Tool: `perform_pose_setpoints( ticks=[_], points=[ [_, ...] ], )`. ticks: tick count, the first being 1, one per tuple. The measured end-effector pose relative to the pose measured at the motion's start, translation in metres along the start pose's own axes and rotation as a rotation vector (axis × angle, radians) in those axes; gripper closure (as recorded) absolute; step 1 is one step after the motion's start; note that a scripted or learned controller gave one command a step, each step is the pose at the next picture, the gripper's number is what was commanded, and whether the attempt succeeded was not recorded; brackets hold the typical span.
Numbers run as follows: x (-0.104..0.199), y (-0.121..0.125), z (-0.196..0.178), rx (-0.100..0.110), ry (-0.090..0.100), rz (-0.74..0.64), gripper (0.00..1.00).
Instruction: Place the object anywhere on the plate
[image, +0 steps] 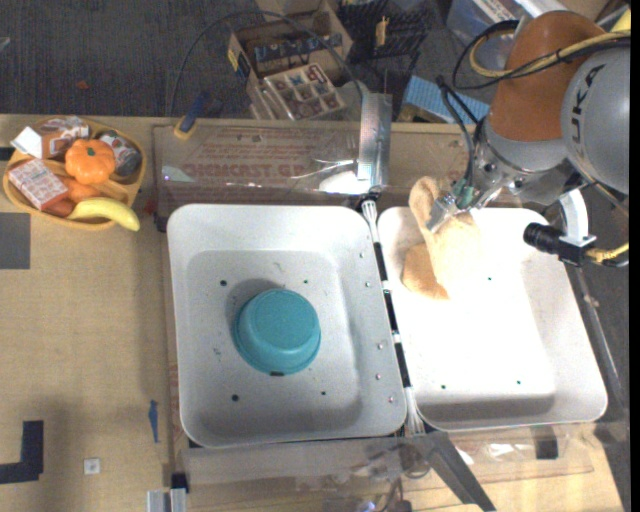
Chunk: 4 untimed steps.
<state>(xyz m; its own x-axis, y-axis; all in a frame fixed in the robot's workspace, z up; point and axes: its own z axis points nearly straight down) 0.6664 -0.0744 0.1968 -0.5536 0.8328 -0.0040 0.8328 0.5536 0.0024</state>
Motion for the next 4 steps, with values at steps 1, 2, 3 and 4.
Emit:
perform_pose_setpoints(
  ticks=[1,2,3,4],
  points=[
    [-0.001,0.001,-0.029,-0.002,-0.001,-0.002,1.0],
    [0.042,-0.005,-0.03,0.0,0.003,-0.405,1.0],
    [0.099,-0.004,-0.03,-0.002,0.003,-0.803,1.0],
    [0.147,-0.016,-0.022,-0.002,0.004,-0.981,1.0]
  ],
)
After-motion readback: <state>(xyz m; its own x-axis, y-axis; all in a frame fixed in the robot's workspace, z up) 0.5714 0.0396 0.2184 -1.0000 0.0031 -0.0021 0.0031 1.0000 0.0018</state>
